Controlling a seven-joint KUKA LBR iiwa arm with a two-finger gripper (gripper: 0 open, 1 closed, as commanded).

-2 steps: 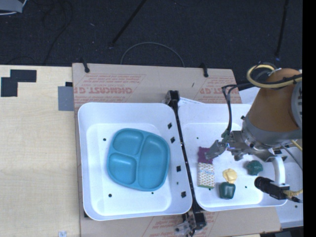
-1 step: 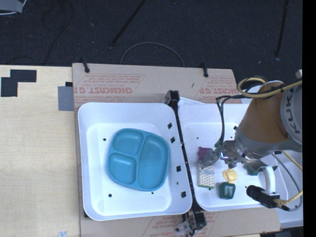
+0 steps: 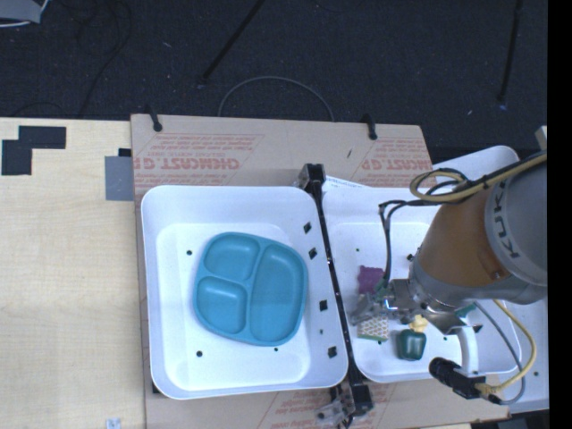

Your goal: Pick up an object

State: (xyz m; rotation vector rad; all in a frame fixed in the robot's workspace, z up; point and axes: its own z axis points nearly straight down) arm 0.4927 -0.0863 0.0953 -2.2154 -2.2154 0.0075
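Nearest us, at about five o'clock in the view, we see a small teal cup-like object [image 3: 411, 344] lying in the right bin [image 3: 357, 239], close to its front wall. Just beside it at nine o'clock sits a pale mesh-patterned piece [image 3: 375, 328]. Directly above these hangs the hand [image 3: 393, 299], a cluster of metal parts under the arm [image 3: 474, 239] with its orange band; we cannot tell whether it is released or clenched, and nothing shows between its parts. A purple object [image 3: 369, 279] lies just at ten o'clock from the hand. Across the black divider [image 3: 323, 275], the left bin [image 3: 165, 239] holds a blue divided plate [image 3: 250, 288] with three compartments. Farthest, at twelve o'clock, the desk [image 3: 63, 266] ends at a brown cardboard sheet [image 3: 268, 150] and dark floor [image 3: 268, 34]
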